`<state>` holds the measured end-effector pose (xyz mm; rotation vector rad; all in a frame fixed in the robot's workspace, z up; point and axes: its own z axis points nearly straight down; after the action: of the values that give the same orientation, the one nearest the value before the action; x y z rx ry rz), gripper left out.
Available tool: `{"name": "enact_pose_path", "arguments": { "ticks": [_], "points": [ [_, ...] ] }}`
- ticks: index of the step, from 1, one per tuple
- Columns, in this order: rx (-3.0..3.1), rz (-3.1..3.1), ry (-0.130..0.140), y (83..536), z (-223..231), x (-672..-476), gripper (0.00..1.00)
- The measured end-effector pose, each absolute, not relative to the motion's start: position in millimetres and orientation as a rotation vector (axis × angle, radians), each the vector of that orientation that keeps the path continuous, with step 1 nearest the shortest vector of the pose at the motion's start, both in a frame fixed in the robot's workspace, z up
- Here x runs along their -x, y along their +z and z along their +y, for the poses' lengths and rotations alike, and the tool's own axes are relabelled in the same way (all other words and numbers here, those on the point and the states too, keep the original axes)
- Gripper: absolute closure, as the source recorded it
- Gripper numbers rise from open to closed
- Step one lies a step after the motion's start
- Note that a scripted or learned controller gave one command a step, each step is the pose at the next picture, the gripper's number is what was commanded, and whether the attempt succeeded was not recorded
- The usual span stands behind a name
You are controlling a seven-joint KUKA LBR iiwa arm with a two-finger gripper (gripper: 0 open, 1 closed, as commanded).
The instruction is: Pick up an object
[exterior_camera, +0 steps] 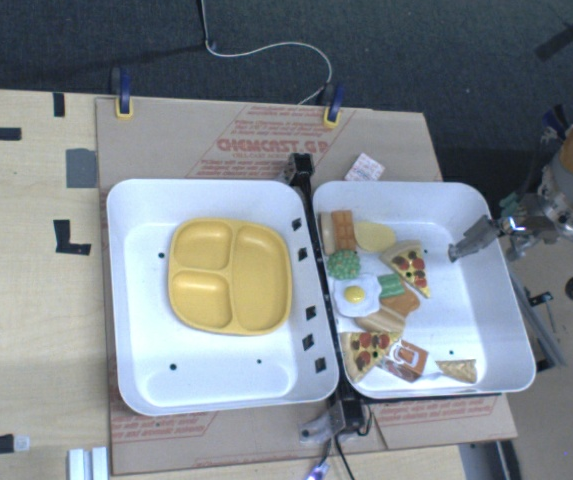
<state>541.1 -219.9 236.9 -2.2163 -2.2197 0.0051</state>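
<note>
The right bin point(491, 340) holds several toy foods along its left side: a brown strip point(342, 230), a yellow piece point(373, 236), a green broccoli point(343, 264), a pizza slice point(407, 266), a fried egg point(354, 293) and a toast piece point(386, 316). A second pizza slice point(369, 350), a red-brown block point(406, 360) and a tan wedge point(457, 370) lie near the front wall. My gripper point(488, 247) hovers over the bin's right rim, to the right of the food pile. It is open and holds nothing.
The left bin point(136, 298) carries a yellow divided plate point(231, 275). A black divider with clips point(311, 288) runs between the bins. A small white card point(365, 167) lies on the cardboard behind the right bin. A cable point(266, 53) trails across the back.
</note>
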Motion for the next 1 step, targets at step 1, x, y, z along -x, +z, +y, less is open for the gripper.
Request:
{"name": "enact_pose_path", "arguments": {
  "ticks": [1],
  "points": [
    [2.21, -2.222, 0.007, 169.3, -199.5, -593.2, 0.0]
  ]
}}
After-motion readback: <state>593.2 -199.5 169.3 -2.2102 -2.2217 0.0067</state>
